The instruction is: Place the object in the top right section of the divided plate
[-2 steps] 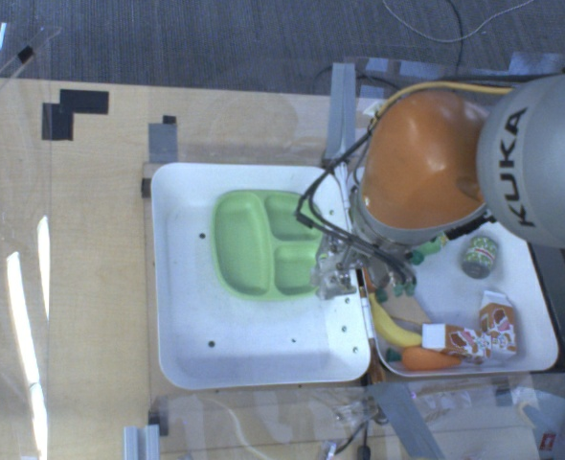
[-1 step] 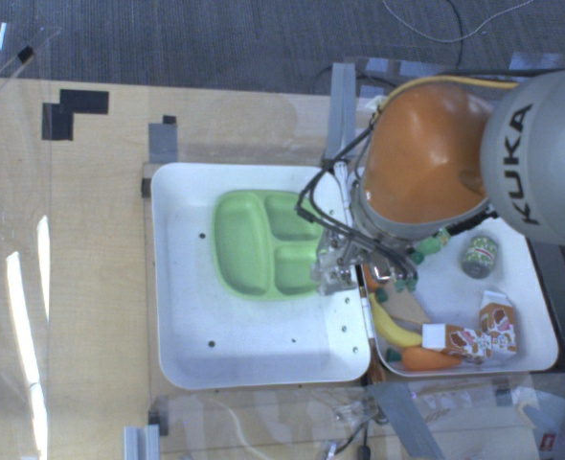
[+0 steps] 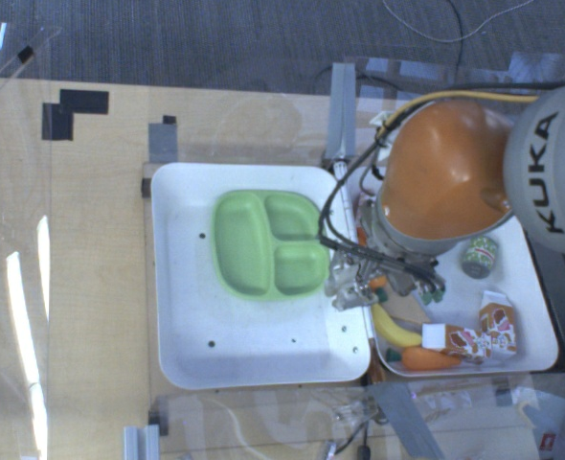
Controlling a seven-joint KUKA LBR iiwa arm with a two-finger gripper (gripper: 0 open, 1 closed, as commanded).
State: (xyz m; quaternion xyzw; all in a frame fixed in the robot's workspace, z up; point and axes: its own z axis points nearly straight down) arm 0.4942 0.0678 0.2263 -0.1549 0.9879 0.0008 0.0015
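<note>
At the seam between bins, you find the grey two-finger gripper [image 3: 351, 290]; finger state unreadable. Light-green moulded divided plate [image 3: 268, 244] lies just left, its top right section nearest.

Illumination: bright, even, overhead. Glare streaks on bench [image 3: 33, 286] at 9 o'clock. Soft shadows. Focus slightly soft.

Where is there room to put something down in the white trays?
Left bin: bare white floor left of and below the green divided plate, whose three sections hold nothing. Right bin: crowded, with the banana, carrot, snack packet and small can under the arm.
</note>
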